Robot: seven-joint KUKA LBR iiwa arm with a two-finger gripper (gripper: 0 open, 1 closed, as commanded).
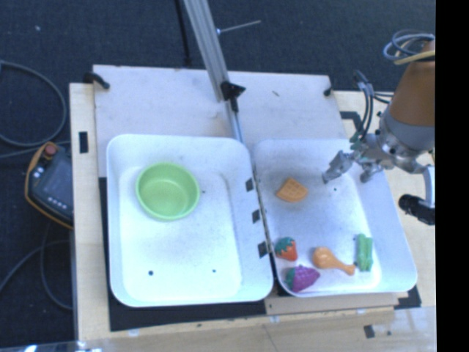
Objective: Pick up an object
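In the right bin (381, 218) lie several small toy foods: an orange wedge (292, 191) near its upper left, a red strawberry (286, 248), a purple grape bunch (301, 276), an orange drumstick (332, 259) and a green piece (363, 252) along its front. My gripper (350, 166) hangs over the bin's upper right part, well right of the orange wedge. Its fingers (336, 167) are spread apart and nothing sits between them.
The left bin (124, 270) holds a green bowl (168, 190). A slanted metal pole (209, 39) rises from the back between the bins. A teach pendant (50, 185) lies off the bench at the left.
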